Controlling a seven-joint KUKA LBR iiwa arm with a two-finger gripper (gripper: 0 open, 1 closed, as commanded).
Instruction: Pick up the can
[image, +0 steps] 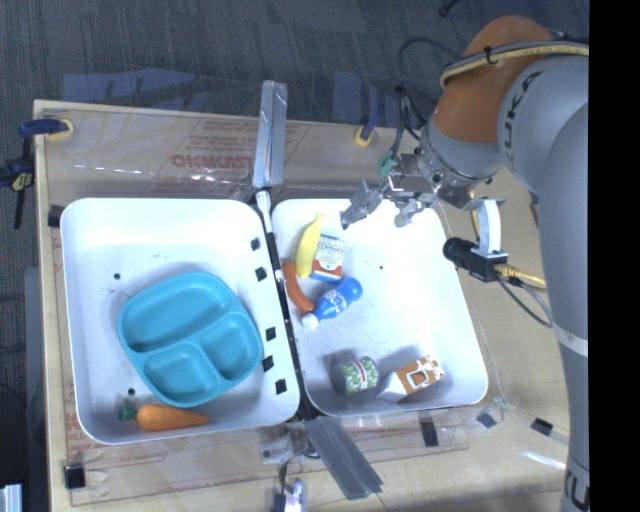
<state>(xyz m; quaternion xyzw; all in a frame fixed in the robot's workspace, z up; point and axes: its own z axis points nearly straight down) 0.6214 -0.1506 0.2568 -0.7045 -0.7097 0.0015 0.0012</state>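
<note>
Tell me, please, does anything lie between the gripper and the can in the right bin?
Nothing visible blocks it. The gripper hangs over the bin's far end; the can lies on its side near the front, open from above. The carton sits close on its right, and the blue bottle lies off the direct line.

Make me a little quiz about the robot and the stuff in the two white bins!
1. True or false: the can lies in the same bin as the blue plate.
2. Which thing lies nearest the can? A) the carrot B) the small orange carton C) the banana
3. Fill in: the gripper hangs over the ___ bin, its fingers spread and nothing between them.

Key:
1. False; the can is in the right bin, the plate in the left bin.
2. B
3. right
</note>
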